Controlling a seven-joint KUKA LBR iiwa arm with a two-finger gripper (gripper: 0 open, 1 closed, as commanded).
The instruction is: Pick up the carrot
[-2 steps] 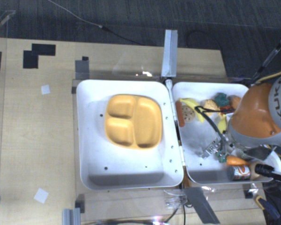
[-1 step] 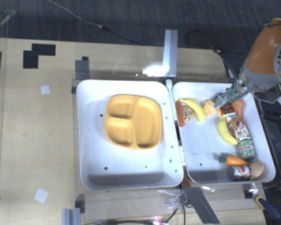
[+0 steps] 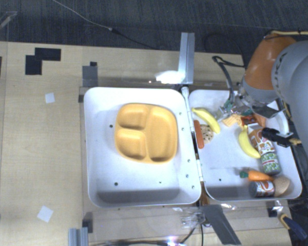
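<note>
Pale wood makes up the surface, with dark carpet beyond its far edge and two shallow white bins side by side on it. Left bin holds a yellow compartment tray, sitting flat near its middle. Right bin is crowded: a banana lies near the far left corner, with a thin red-orange stick-shaped item just beside the dividing wall and a speckled cookie-like piece next to it. A second banana lies toward the middle right, close to a tall printed can lying on its side.

The carrot rests near the bin's front right corner, orange with a green stub at its left end, lying roughly crosswise. It sits just behind a dark jar-like container and a brownish rounded object (what that one is I cannot tell).

The grey arm with its orange band reaches in from the right over the bin's far right corner. The pincer is down among small items there, well apart from the carrot; whether it is spread or pressed together cannot be told.
</note>
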